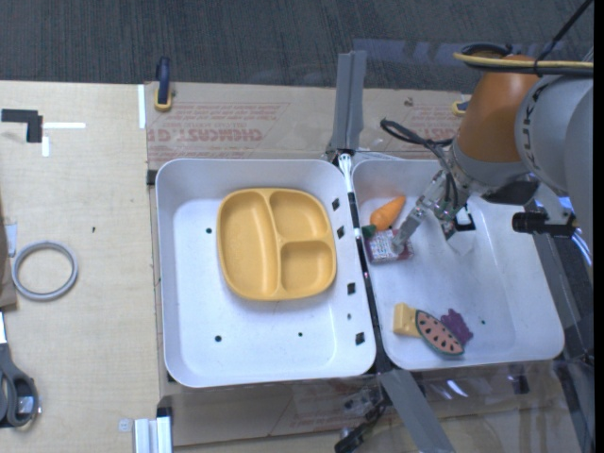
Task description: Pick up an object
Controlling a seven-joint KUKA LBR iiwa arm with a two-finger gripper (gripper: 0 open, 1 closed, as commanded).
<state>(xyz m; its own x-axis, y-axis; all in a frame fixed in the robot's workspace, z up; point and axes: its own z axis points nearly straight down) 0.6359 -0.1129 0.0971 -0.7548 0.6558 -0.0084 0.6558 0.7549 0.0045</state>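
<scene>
My gripper hangs low in the right bin, near its back left part, and stands open with nothing between its fingers. The left finger comes down right beside a small grey and pink object lying by the bin's left wall. An orange carrot lies just behind that object. Nearer the front of the bin sit a yellow cheese wedge, a watermelon slice and a purple bunch of grapes, close together.
The left bin holds a yellow divided plate. On the bench at far left lie a grey ring and scissors. A divider runs between the bins. The arm's orange band hangs over the right bin's back edge.
</scene>
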